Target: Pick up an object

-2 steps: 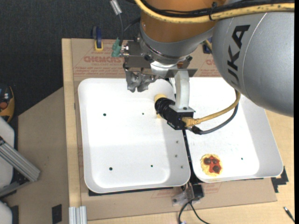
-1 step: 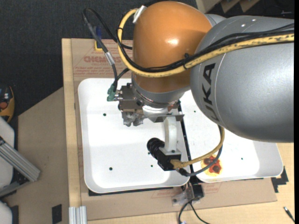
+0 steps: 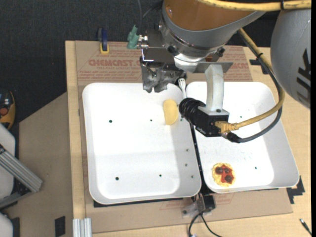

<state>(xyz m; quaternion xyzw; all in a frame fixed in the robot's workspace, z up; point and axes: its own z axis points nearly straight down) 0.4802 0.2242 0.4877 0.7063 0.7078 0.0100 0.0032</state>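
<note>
A pale yellow oblong object (image 3: pixel 170 112) lies in the left bin (image 3: pixel 123 157), near its far right side. A small round piece with red and dark toppings (image 3: pixel 223 174) sits in the right bin (image 3: pixel 261 147), at its near left corner. My gripper (image 3: pixel 157 84) hangs over the far edge of the left bin, just up and left of the yellow object and apart from it. Nothing shows in its grasp. The arm's grey and orange body covers the far part of both bins.
A black fitting (image 3: pixel 201 117) with a yellow cable (image 3: pixel 256 120) hangs from the arm over the divide between the bins, right beside the yellow object. Blue (image 3: pixel 103 39) and green (image 3: pixel 133 37) clamps stand on the bench's far edge.
</note>
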